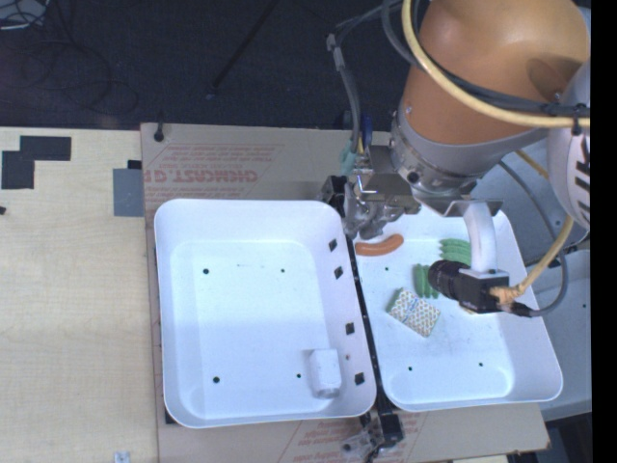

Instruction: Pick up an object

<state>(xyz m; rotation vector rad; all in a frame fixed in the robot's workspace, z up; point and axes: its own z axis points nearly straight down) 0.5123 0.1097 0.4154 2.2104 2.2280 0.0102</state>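
Observation:
My gripper hangs low over the far left corner of the right bin, close to the wall between the two bins. An orange sausage-shaped thing lies on the bin floor just in front of the gripper tip; whether they touch I cannot tell. A ridged green piece lies to its right, and another green piece sits behind it, partly covered by the arm. A white pad with a blue-green dotted pattern lies tilted near the bin's middle.
The left bin holds a small white block in its near right corner. The big orange-banded arm looms over the right bin's far side. Brown cardboard lies under the bins, with the pale bench to the left.

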